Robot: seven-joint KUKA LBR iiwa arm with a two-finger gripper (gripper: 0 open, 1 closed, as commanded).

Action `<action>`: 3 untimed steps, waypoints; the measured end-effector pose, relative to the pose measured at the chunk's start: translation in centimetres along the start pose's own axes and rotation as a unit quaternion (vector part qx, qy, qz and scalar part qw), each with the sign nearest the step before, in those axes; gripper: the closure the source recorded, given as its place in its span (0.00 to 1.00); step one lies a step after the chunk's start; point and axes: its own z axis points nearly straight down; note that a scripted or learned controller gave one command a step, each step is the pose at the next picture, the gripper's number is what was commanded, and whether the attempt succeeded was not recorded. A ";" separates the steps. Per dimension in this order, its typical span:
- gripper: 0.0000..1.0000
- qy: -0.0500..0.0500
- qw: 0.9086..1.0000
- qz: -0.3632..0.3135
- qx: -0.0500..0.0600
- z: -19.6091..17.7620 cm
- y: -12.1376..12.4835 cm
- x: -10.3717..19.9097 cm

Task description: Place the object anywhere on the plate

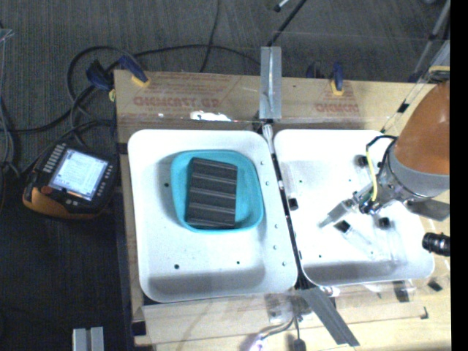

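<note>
Already the dark ridged block (pixel 213 193) lies on the blue plate (pixel 178 196), in the middle of the left bin (pixel 146 262); it sits square inside the plate's rim and covers most of the dish. So the placing step looks done, by my reading.

Gripper (pixel 349 216) hangs low over the right bin (pixel 314 145), near that bin's middle, toward its front edge. Whether it is spread or closed, I cannot tell; nothing visible in it.

Next move, as I judge it: lift clear and draw back toward the bench's right edge. No need to cross the ridge between the bins.

Room: right bin floor looks bare around the gripper; its walls and that ridge are the only edges close by. Left bin has open floor along its front edge and left corners.
</note>
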 end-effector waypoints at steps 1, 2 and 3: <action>0.00 -0.003 0.998 -0.059 -0.001 -7.7 -3.6 -7.6; 0.00 0.000 0.997 0.071 0.000 0.5 -0.9 -1.8; 0.00 -0.003 0.998 -0.059 -0.001 -6.2 -3.6 -7.6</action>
